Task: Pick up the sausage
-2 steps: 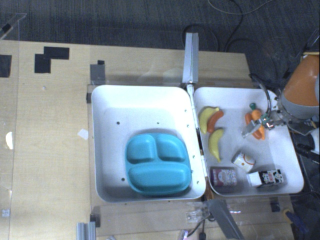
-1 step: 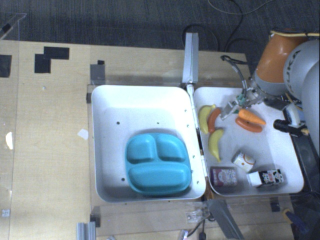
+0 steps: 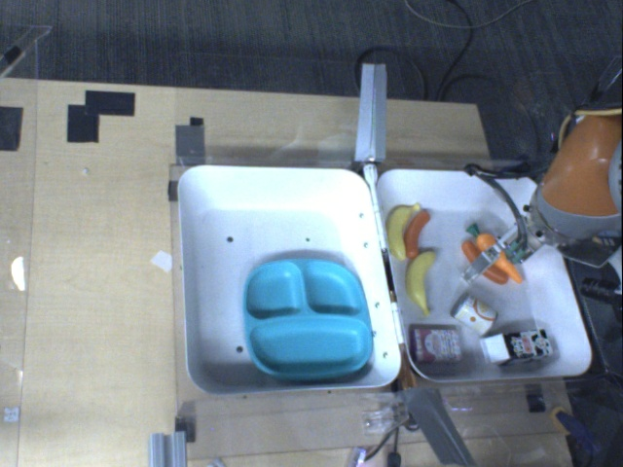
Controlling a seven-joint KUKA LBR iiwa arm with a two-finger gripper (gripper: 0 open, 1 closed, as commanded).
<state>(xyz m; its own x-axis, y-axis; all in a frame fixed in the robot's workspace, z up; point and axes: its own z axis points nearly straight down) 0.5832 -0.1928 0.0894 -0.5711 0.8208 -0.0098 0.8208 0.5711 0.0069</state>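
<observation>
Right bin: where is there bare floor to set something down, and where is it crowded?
The right bin has bare floor along its far wall, above the carrot, and some at its right side. The sausage sits between two bananas by the divider. The near edge is crowded with small cartons, and the claw hangs over the carrot.

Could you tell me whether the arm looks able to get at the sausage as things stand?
Probably yes. The sausage lies exposed in the right bin, leaning against a banana, with nothing on top. The gripper hovers by the carrot, with open bin floor between.

Wooden bench (image 3: 97, 290) bears two white bins (image 3: 209, 290) (side by side).
</observation>
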